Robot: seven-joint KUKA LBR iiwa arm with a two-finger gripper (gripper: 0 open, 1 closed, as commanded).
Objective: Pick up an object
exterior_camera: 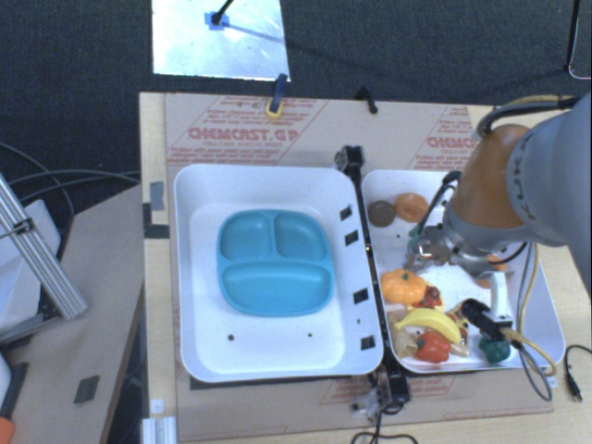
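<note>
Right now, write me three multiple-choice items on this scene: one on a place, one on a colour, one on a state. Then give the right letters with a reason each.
1. Where does the divided plate lie?
A. in the left bin
B. in the right bin
C. on the bare bench

2. What colour is the divided plate?
A. red
B. light blue
C. black

3. How does the banana lie?
A. alone in the left bin
B. hanging from the arm
C. in the right bin among other toy foods

Answers:
1. A, the plate sits flat in the middle of the left bin.
2. B, its three compartments are all light blue.
3. C, it rests near the front of the right bin, between the small orange pumpkin and the red toy.
</note>
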